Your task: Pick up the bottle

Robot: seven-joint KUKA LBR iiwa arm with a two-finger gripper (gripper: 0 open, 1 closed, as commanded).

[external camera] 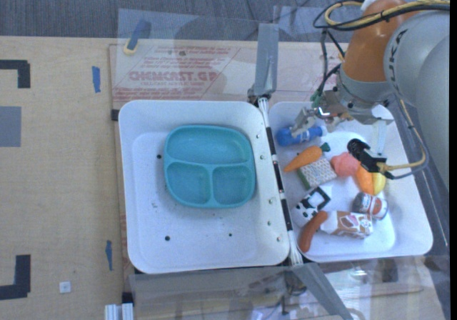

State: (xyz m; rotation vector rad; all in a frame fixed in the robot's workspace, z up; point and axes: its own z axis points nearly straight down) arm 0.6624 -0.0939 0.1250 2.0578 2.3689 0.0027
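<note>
Two white bins sit side by side on the bench. The left bin (143,240) has just a teal divided plate (210,166) in it; the right bin (414,236) is crowded w/ small toys. The gripper (312,120) hangs low over the far-left corner of the right bin, right above a small blue object (289,135). I take this blue thing for the bottle, but it is small and I am not fully sure. It lies on its side, close to the wall between the bins. The metal fingers look parted and they touch or nearly touch the bottle's right end; nothing is between them, so no hold yet.

Near it: a toy carrot (305,157) just below, a checkered piece (318,171) beside the carrot, a pink toy (345,163) further right, and a black-and-white block (313,201) lower down.

To do this step well, I think the gripper should centre over the bottle's body, not its end, w/ the fingers across the narrow width. Approx. straight down, then close. The wall and the carrot leave little room, so one finger could land on the carrot or push the bottle away along the wall.
</note>
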